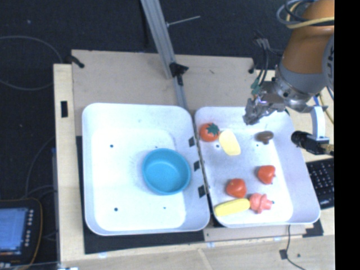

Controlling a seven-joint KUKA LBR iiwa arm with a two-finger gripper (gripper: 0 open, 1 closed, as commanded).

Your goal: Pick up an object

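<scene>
My gripper [251, 116] hangs over the far part of the right bin [298, 207], above bare white floor. Nothing shows between its fingers. A small brown object [264, 135] lies just in front of it. To its left sit a red tomato with a green top [209, 131] and a pale yellow block [229, 142]. Nearer the front lie a red piece [266, 174], a second red piece [236, 187], a pink toy [259, 202] and a yellow banana-like piece [231, 207].
The left bin [101, 128] holds a blue bowl [165, 170] near its middle. A grey metal pole [160, 32] slants up from between the bins. A keyboard [322, 181] lies right of the right bin.
</scene>
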